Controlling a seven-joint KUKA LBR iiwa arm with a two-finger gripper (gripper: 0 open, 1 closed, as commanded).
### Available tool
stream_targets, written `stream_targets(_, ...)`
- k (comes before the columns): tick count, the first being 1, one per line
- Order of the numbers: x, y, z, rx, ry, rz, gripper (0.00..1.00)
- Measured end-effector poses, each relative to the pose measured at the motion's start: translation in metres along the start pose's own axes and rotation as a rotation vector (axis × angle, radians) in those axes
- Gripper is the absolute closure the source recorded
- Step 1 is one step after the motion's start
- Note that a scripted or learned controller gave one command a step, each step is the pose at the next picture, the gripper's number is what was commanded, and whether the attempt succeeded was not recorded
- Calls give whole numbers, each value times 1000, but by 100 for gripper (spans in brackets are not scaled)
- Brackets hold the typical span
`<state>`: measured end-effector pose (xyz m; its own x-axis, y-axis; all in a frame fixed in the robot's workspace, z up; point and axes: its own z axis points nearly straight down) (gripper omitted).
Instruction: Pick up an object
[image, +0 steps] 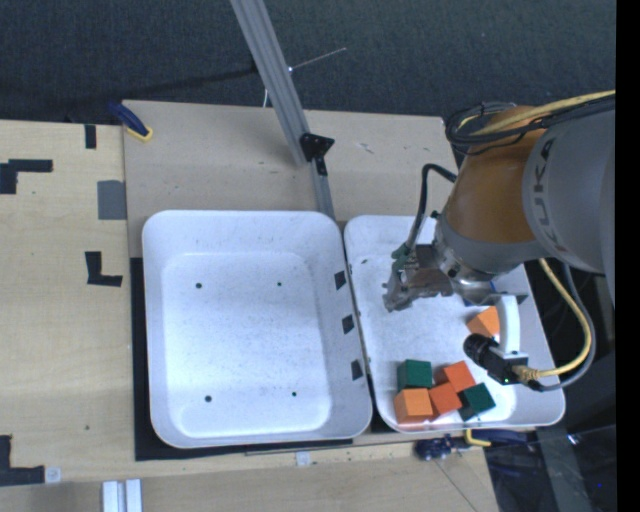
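Blocks (438, 388) lie near the end effector (400, 290).

Pale wooden bench top (230, 160) fills most of the frame, matte, evenly lit, no hard shadows. Black tape marks (98, 268) scattered along its left side, plus a grey patch (111, 198) at upper left. Dark carpeted floor (130, 45) across the top of the frame. Grey metal strut (281, 85) slants down from top centre. Blue-and-yellow clamp (130, 120) at the bench's upper left edge.
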<state>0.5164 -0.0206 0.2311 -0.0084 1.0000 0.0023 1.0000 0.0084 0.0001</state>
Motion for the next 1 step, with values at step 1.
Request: stream_targets(1, 45, 5, 6, 3, -2, 2, 100)
